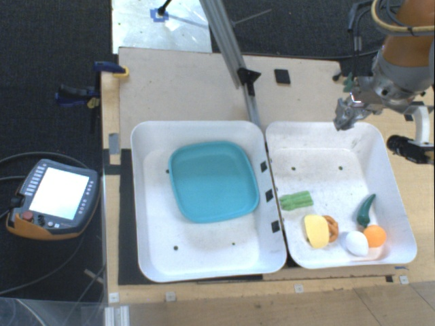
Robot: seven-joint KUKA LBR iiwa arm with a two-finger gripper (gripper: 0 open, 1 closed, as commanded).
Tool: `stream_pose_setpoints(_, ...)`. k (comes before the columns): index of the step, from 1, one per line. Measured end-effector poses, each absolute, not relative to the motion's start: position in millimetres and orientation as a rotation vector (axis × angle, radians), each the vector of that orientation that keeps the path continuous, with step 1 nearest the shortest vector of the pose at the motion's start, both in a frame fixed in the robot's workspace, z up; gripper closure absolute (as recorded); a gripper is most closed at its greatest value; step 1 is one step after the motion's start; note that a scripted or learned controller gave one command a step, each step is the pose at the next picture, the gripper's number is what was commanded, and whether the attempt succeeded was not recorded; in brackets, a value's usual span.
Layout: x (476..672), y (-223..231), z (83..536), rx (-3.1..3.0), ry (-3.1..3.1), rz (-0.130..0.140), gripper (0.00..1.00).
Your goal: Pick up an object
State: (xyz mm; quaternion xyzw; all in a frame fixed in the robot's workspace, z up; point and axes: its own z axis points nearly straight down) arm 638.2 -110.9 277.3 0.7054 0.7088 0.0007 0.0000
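A: Right white bin, near corner?
B: White egg-shaped object touching a small orange ball. Just left, a yellow block against a brown ridged piece. Dark teal curved pepper-like object above the ball.
A: Mid-bin?
B: Green ridged strip near the left wall.
A: Left white bin?
B: Turquoise square plastic plate, lying flat.
A: Gripper?
B: Over the right bin's far rim, well apart from all objects. Nothing visible between the fingers; jaw spacing can't be told.
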Motion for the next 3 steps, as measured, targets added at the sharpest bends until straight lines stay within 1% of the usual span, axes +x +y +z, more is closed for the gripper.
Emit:
stream_pose_setpoints(2,658.5,-16.5,244.2,2.217,2.226,0.001,1.0)
stream_pose_setpoints(3,663.6,35.3,249.4,2.216,2.226,0.003,1.0)
